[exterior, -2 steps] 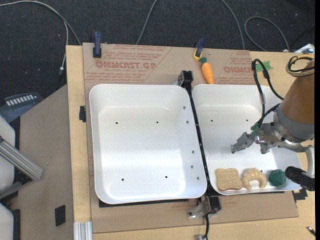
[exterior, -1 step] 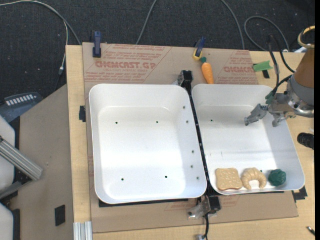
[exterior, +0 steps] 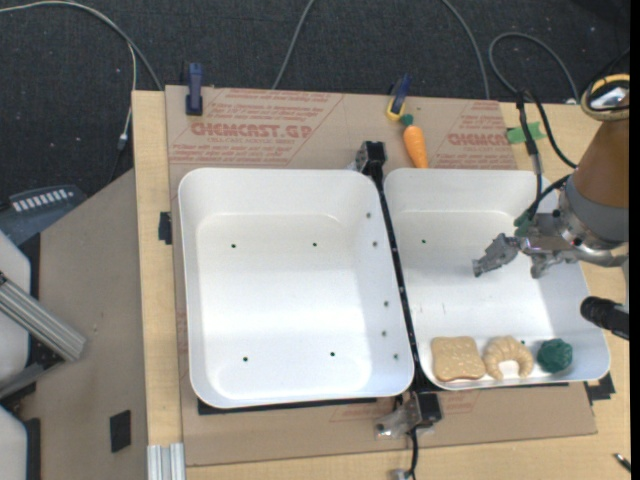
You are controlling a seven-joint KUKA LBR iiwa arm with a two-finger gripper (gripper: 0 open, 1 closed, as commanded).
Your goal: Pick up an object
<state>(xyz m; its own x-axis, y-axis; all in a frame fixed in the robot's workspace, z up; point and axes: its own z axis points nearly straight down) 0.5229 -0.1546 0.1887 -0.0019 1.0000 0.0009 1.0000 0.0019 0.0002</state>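
Dark carpet surrounds a cardboard-topped bench (exterior: 300,118) carrying two white bins. The arm (exterior: 605,183) comes in from the right, and its gripper (exterior: 497,256) hangs over the middle of the right bin (exterior: 450,208), fingers spread apart with nothing between them. Along that bin's near edge sit a toast slice (exterior: 457,359), a croissant (exterior: 508,357) and a green ball (exterior: 555,354). The left bin (exterior: 285,203) lies beside it. An orange carrot (exterior: 415,146) lies on the cardboard beyond the bins.

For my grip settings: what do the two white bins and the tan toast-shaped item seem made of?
The two shallow white bins look like smooth moulded plastic, judging by their rounded corners and even sheen. The tan toast-shaped item looks like matte plastic or foam toy food; the view leaves that open.
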